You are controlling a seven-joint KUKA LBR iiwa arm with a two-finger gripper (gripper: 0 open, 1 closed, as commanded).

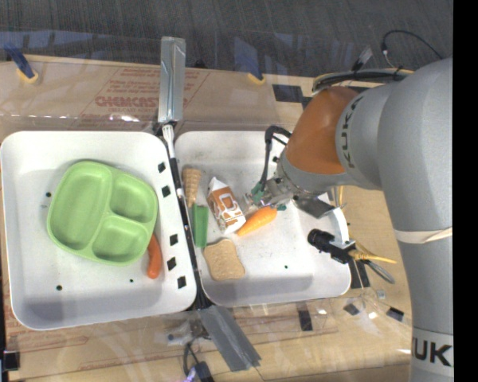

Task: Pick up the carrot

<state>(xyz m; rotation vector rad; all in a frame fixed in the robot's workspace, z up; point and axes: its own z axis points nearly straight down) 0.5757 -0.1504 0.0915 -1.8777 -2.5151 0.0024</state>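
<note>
The carrot lies in the right bin, near the middle of the picture. The gripper is right at the carrot's upper right end and seems to touch it there. I cannot tell if it is clenched on the carrot or not.

To do this step well, the gripper should have the carrot snugly in the middle of its grip, then go straight up slowly so the carrot does not slip out.

A small snack packet leans against the carrot's left end and could get dragged along. A green stick, a cracker and a cone lie just left of that.

In the left bin sits a green plate. Another small orange thing lies beside its lower right edge. It looks like a carrot too, but it is well apart from the gripper.
</note>
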